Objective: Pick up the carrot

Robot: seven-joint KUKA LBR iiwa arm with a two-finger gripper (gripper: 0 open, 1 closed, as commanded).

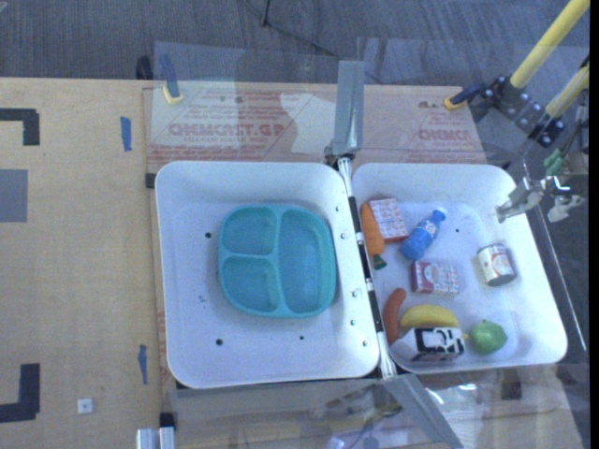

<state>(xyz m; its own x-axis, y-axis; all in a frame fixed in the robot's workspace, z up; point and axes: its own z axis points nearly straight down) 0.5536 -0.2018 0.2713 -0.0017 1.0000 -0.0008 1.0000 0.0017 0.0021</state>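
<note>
Carrot waiting at right bin's left wall

Carrot (373, 235) is lying against the right bin's (547, 279) left wall, beside a red-and-white packet (388, 218). Gripper (535, 197) is hovering at the far right rim, well apart; its state cannot be told. Approach is seemingly pending, calling for a leftward reach.

Arm: enters at the bench's far right corner, wrist assembly dark with clamp-like fittings, angled down toward the bench. Hand (535, 197): pale metallic, poised over the right edge of the bench, tips pointing inward toward the bench's middle. Nothing visible between its tips.
</note>
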